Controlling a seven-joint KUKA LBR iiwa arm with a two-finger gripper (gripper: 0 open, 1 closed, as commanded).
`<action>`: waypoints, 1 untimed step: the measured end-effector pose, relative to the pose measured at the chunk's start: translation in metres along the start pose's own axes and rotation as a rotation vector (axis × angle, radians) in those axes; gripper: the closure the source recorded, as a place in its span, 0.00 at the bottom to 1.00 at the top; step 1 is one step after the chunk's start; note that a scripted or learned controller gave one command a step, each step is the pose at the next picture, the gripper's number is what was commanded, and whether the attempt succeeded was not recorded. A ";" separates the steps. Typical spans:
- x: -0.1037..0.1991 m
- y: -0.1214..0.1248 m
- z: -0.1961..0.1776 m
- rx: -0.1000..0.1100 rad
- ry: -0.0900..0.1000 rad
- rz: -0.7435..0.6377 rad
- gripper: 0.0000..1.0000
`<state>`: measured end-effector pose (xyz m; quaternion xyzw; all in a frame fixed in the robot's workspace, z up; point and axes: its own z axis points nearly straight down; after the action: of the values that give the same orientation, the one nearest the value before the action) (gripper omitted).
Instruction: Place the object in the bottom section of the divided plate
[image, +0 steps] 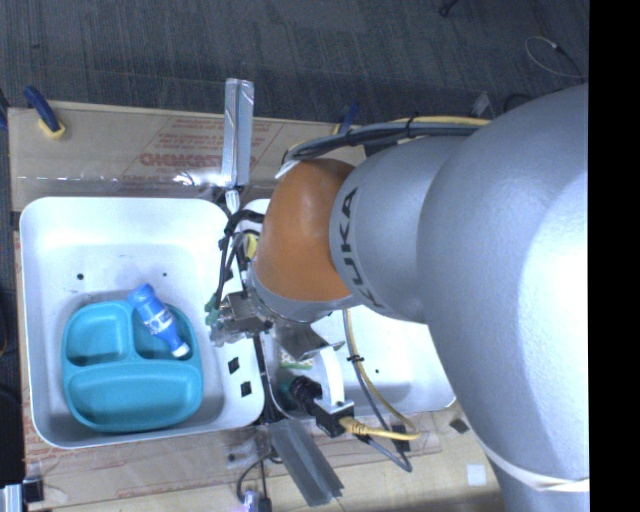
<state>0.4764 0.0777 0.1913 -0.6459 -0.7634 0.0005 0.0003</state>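
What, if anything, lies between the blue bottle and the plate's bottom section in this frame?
Nothing visible does. The blue bottle lies tilted in the upper right compartment of the blue divided plate in the left bin, its cap end toward the low ridge that borders the large bottom section. That section looks bare.

The worktop (120, 140) is carrying two shallow white bins side by side. The left bin (60, 230) is sitting out to the left of the jaws, and the right bin (425, 385) is lying mostly hidden beneath the arm.
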 end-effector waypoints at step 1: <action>0.003 0.000 0.000 -0.002 -0.001 0.162 1.00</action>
<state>0.4763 0.0803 0.1910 -0.7056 -0.7086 0.0002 -0.0006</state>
